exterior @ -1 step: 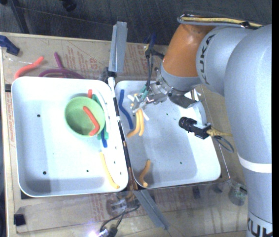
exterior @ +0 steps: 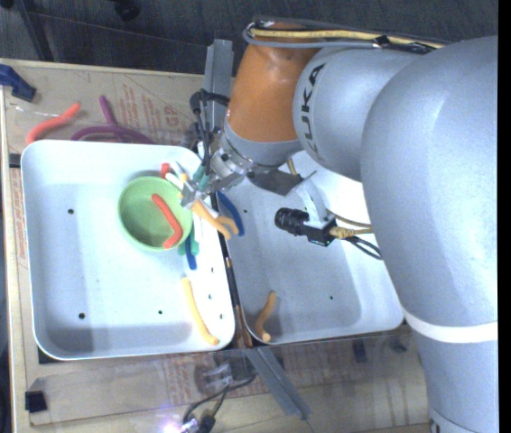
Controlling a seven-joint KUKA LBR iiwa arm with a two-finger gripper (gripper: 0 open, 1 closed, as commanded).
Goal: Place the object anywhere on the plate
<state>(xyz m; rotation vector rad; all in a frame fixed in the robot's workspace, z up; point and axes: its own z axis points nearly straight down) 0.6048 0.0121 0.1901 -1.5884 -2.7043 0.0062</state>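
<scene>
Red curved object (exterior: 167, 216) lies on the green plate (exterior: 144, 216); hand (exterior: 194, 184) cluttered, grip unreadable.

I see even, bright overhead light; the left bin (exterior: 57, 242) glares white, soft shadow pools along its near wall, and everything looks slightly blurred.

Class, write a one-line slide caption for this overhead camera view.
Grey KUKA arm's gripper poised at the rim of a round green plate holding a curved red piece in the left white bin.
</scene>
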